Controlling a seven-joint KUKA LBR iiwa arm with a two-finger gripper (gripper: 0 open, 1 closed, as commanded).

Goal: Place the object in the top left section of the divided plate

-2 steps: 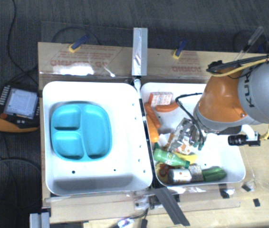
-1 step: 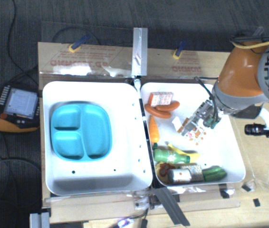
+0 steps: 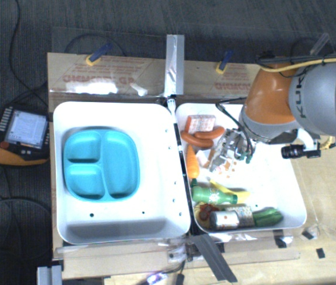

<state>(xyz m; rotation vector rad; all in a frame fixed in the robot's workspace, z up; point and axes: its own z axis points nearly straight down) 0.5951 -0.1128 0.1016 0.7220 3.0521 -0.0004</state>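
Observation:
A turquoise divided plate lies in the left bin, with nothing in any of its sections. My gripper hangs low in the right bin, its fingers pointing down-left beside a carrot and just below a hot dog. A box with a red label lies at the bin's top left. Whether anything sits between the fingers is hidden by their angle.
Along the right bin's front lie a green bottle, a yellow banana, a dark bottle and a green cucumber. A handheld device rests on the floor to the left of the bench.

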